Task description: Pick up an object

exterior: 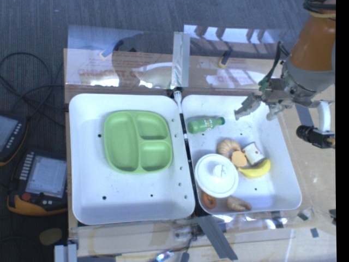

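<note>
The right bin (283,146) holds several things. A green bottle (204,124) lies on its side near the bin's left wall. Below it are a croissant (228,145), an orange wedge (239,159), a small red-and-white can (252,152) and a banana (257,170). A white lidded bowl (217,174) sits at the front, with a donut (208,201) and a bread piece (238,203) beside it. My gripper (257,110) hangs over the bin's far right part, open, with nothing between its fingers. It is above and to the right of the bottle.
A green divided plate (137,141) lies in the left bin (87,190). A low wall (185,146) separates the two bins. Cables and a control pendant (38,179) sit on the floor at the left. Clear panels (163,64) stand behind the bins.
</note>
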Tool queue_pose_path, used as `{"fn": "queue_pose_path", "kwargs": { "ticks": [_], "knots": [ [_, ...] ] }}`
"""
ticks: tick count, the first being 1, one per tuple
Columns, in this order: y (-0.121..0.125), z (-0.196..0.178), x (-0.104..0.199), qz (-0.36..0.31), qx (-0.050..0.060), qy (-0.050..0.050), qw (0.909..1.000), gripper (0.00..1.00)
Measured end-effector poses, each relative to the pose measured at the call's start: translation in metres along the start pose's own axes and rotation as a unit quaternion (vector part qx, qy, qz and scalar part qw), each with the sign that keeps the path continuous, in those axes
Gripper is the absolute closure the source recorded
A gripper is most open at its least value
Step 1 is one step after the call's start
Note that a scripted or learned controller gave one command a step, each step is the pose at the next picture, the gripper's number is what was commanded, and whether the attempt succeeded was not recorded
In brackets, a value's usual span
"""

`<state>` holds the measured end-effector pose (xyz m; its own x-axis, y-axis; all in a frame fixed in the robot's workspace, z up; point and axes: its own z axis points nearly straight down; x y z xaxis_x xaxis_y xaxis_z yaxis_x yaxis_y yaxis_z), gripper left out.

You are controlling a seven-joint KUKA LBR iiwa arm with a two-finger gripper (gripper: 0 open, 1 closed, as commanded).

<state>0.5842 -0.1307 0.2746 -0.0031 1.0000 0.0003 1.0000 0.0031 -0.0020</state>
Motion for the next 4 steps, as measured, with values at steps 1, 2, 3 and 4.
{"fn": "queue_pose_path", "kwargs": {
  "ticks": [1, 2, 3, 4],
  "knots": [
    [-0.027, 0.163, -0.022, -0.039, -0.001, 0.000, 0.9992, 0.00],
    [-0.069, 0.182, -0.062, -0.071, -0.009, -0.004, 0.9975, 0.00],
    [-0.067, 0.172, -0.062, -0.071, -0.011, -0.004, 0.9974, 1.00],
    [-0.062, 0.076, -0.015, -0.006, 0.000, -0.001, 1.0000, 1.00]
  ]
}}
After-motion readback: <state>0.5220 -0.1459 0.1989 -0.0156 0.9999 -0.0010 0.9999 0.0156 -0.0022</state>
